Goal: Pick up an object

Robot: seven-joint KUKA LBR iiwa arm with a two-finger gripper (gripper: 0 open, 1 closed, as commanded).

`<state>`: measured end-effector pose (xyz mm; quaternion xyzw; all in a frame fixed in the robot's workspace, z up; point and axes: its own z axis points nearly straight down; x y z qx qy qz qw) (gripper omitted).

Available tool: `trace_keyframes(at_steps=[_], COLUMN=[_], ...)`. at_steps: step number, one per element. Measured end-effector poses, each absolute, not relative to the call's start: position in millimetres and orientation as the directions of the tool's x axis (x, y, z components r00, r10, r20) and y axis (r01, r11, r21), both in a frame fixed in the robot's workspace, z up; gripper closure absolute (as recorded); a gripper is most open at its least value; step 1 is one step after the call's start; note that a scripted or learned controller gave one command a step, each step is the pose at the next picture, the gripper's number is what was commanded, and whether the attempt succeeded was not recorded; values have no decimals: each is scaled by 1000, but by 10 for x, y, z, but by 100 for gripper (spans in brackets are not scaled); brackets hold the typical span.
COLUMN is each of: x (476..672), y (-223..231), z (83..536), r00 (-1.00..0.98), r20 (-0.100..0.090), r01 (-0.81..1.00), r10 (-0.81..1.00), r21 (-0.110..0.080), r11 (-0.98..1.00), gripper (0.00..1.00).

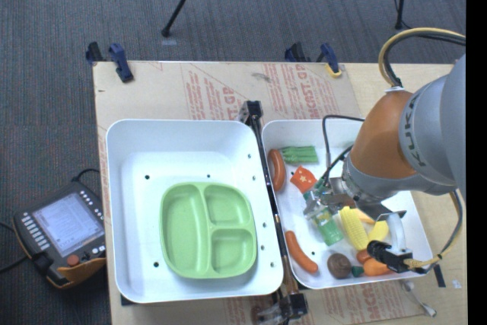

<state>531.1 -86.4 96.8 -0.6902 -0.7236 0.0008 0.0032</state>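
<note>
My gripper (321, 199) is low inside the right bin (335, 127), over the pile of toy food near the bin's middle. Right beneath it lies a green object (330, 229), and a red-orange piece (303, 179) sits just to its left. A yellow corn cob (352, 227) lies to the right of the green object. I cannot make out whether anything is held. The orange-banded wrist (384, 144) covers the bin's right part.
The right bin also holds a flat green piece (299, 154), two orange sausages (276, 168) (302, 252), a brown ball (339, 265) and a carrot (373, 267). The left bin (129, 164) holds a green divided plate (208, 229). A teach pendant (61, 228) lies off the bench's left edge.
</note>
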Motion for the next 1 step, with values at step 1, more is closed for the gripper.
trace_keyframes(at_steps=[1], x=[5166], y=[-171], z=[1873], r00=[-11], r20=[1], r01=[1000], r10=[1000], r21=[-3], r11=[11], gripper=[100])
